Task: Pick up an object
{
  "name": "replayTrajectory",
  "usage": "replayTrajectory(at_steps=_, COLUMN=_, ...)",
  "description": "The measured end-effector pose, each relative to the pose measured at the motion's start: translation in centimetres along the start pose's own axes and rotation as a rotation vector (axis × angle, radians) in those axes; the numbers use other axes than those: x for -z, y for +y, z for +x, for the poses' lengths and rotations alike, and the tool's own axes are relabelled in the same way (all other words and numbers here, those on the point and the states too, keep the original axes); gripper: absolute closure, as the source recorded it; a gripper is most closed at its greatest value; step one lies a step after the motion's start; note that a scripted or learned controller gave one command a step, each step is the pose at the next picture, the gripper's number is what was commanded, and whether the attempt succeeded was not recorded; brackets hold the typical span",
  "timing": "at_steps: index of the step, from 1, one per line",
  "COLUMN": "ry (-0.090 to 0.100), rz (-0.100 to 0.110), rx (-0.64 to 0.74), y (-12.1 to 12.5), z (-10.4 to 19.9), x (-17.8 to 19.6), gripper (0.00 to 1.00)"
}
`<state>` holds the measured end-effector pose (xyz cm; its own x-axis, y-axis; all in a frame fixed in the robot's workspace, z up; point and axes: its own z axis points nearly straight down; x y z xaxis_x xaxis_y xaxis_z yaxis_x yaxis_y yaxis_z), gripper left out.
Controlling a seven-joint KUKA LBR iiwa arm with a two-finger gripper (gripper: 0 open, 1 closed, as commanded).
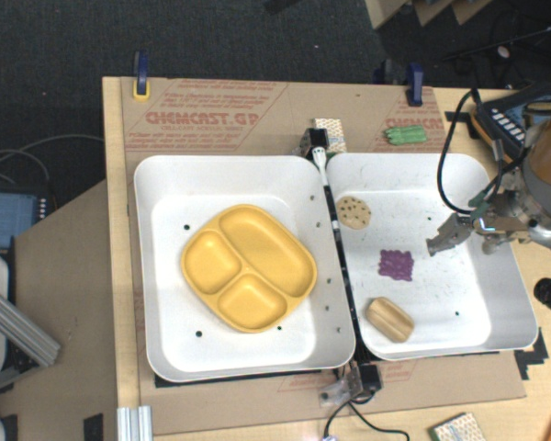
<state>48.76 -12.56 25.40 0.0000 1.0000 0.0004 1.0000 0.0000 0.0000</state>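
The bench (211,108) is being covered by a brown printed board; the board is being held by blue clamps (142,73) at its far edge; dark carpet (165,16) is being shown beyond; black cables (37,154) are being trailed at left.

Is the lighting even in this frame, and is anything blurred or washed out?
Camera view: lighting is soft and fairly even; the yellow tray casts only a faint shadow in the left bin. The right bin reads bright white yet its specks stay visible. The cookie and purple piece are sharp; the gripper looks slightly soft.
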Motion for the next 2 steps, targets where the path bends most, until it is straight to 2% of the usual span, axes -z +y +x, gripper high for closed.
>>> replayTrajectory(at_steps=1, ry=0.0, rz=0.012, rx=-0.009, y=-1.3, z=-8.2, x=-14.1, gripper=0.0)
replayTrajectory(at_steps=2, ry=0.003, rz=0.003, rx=0.006, y=-0.8, z=0.5, x=-17.1, gripper=0.0)
